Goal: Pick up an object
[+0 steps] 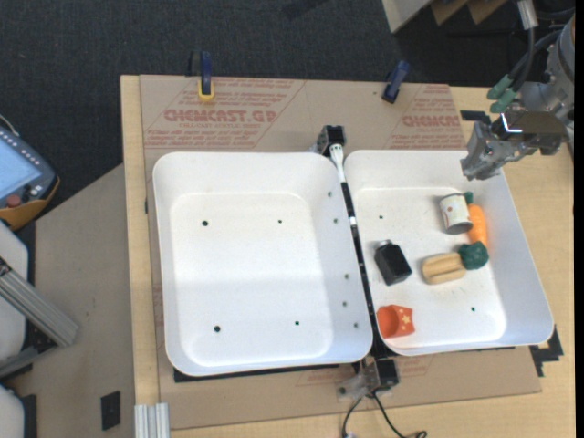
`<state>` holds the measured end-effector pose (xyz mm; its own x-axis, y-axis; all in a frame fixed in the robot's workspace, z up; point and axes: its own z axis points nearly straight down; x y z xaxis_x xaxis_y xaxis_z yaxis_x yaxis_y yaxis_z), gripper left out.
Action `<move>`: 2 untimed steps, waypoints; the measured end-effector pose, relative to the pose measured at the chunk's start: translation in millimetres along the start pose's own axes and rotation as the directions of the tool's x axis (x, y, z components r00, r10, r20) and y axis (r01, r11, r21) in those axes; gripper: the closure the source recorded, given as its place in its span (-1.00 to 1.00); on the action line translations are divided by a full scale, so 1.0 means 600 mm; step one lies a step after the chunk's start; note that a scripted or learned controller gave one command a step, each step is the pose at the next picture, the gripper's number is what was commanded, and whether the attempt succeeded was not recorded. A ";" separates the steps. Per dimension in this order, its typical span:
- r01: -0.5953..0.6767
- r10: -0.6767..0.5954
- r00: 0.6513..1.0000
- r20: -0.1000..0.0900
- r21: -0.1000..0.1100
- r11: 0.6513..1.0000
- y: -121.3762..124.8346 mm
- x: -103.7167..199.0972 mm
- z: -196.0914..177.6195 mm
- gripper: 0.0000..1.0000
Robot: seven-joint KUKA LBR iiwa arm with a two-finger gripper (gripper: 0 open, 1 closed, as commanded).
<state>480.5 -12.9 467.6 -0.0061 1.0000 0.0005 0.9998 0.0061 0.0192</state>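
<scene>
The right bin (511, 318) holds several small objects. A white cylinder (452, 213) lies near its upper right, with an orange carrot (477, 224) beside it and a dark green lump (474, 257) just below. A tan bread-shaped block (443, 268) sits mid-bin, a black block (392, 264) lies to its left, and a red-orange piece (395, 321) rests at the bin's front left corner. My gripper (479, 165) hangs over the right bin's far right rim, above and apart from the white cylinder, with nothing seen between its fingers.
The left bin (173, 245) lies beside the right one, with a black clip strip (347, 208) along their shared edge. Blue and yellow clamps (204, 73) and another clamp (395, 80) hold the cardboard sheet at the back.
</scene>
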 end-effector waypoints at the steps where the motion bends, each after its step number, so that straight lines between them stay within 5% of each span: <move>1: -0.007 0.007 1.000 0.001 0.029 1.000 0.012 0.007 0.214 1.00; 2: -0.001 0.001 1.000 -0.002 0.004 1.000 -0.001 0.075 0.003 1.00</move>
<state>479.8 31.8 466.1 -0.0051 1.0000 0.0023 0.9999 0.0050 0.0157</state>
